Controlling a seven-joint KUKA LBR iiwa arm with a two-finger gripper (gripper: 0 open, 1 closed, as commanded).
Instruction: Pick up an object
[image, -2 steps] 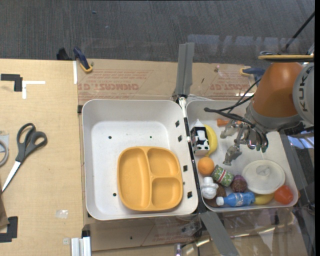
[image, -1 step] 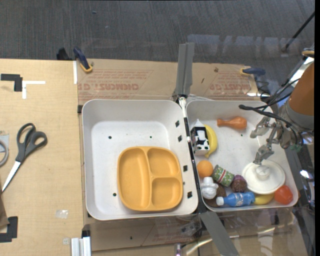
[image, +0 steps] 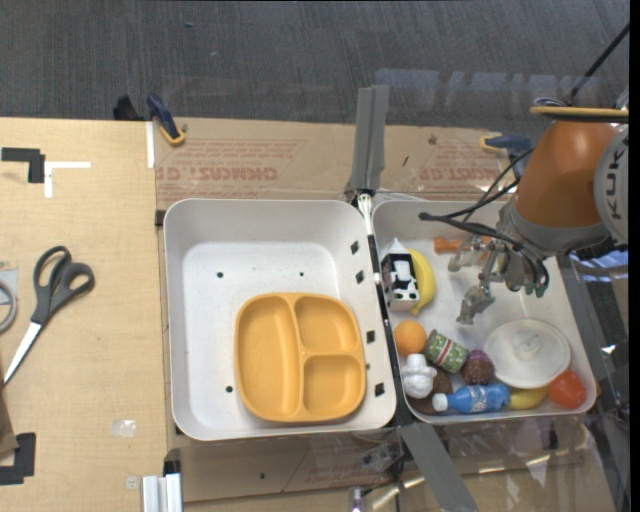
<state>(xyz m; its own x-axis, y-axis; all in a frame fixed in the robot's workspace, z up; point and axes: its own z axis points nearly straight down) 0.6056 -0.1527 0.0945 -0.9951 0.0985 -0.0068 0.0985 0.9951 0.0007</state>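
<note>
Camera view: grey arm with an orange band reaching in from the right over the right white bin. Metal two-finger gripper hanging above bare bin floor, fingers spread apart, pinching nothing. Just beside it, a round white lid. Near the left wall, a yellow banana with a black-and-white toy cow. Along the front, an orange ball and a blue bottle. Left white bin holding a yellow plastic tray with three parts. Black-handled scissors well apart on the wooden bench.
</note>
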